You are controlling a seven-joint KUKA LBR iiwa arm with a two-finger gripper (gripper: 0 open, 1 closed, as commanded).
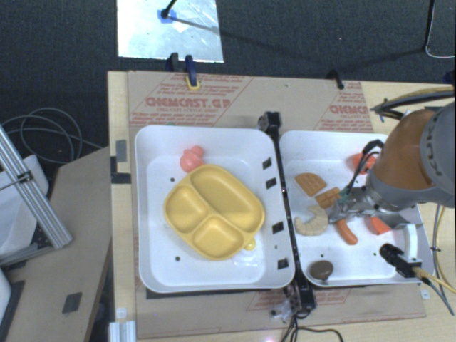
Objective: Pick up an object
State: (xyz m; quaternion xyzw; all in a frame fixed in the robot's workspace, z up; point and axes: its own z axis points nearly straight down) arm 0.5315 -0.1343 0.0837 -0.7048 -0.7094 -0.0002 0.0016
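In the camera view the gripper [344, 206] hangs low in the right bin [413, 273], likely lining up a pick. I cannot tell its state. Just beside it lie a tan crescent piece [311, 224], an orange sausage [347, 231] and crackers [311, 184]; the left bin [153, 262], well apart, holds a yellow divided plate [213, 210]

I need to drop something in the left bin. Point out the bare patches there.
In the left bin, bare floor lies along the far edge right of the pink toy, and along the near edge below the yellow plate. The plate crowds the middle, near the left wall.
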